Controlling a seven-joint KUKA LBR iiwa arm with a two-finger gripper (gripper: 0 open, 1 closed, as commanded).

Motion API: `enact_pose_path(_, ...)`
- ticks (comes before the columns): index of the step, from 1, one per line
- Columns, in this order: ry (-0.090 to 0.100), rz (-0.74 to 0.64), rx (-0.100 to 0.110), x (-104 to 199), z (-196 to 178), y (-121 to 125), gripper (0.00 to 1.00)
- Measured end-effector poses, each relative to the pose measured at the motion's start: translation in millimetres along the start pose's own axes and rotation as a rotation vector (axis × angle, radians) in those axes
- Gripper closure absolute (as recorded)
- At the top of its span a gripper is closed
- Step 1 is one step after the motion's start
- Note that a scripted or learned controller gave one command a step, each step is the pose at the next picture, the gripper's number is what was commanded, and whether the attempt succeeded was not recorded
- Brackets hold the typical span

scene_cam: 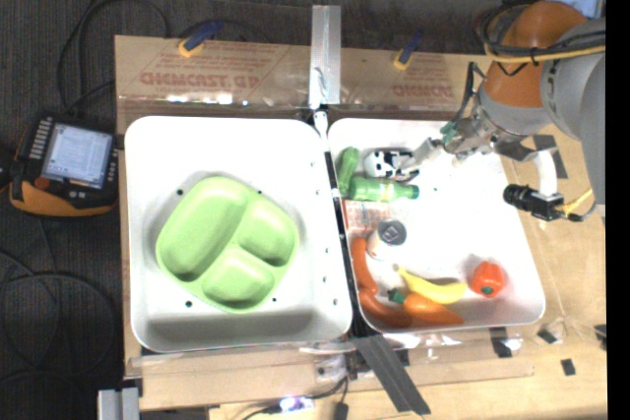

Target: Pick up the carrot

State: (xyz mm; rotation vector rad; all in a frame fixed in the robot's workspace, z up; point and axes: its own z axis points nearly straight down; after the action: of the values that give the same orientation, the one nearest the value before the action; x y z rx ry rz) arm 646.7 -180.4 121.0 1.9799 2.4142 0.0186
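My arm reaches in from the right, orange band up by the far right corner of the right bin. Gripper points leftward, low over that bin's far edge.

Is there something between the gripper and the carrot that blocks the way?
Yes. The gripper is at the far side of the right bin, while the carrot lies along the near-left wall. The green bottle and a small dark round object lie between them, and the banana rests on the carrot.
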Motion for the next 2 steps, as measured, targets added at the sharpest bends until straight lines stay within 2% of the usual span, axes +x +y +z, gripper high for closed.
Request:
enact_pose_path(1, 0.003, 0.135, 0.023, -43.1, -148.7, -5.3, 0.0)
enact_pose_path(2, 0.005, -0.073, 0.023, -46.5, -144.3, 17.5, 0.0)
